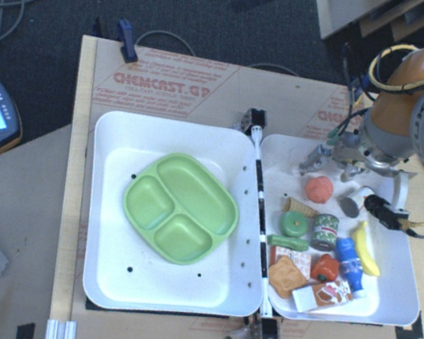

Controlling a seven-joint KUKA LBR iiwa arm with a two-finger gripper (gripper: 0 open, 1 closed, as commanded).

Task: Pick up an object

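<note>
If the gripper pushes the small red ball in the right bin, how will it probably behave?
The small red round ball looks smooth and spherical, so it would probably roll away. It lies on bare floor of the right white bin, so little would stop it. It probably slips from two fingers.

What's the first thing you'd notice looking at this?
The big green plate with three compartments, lying alone in the left bin. Next, the right bin crowded with small toy foods, like a banana and a red ball, with the gripper just above the ball.
</note>
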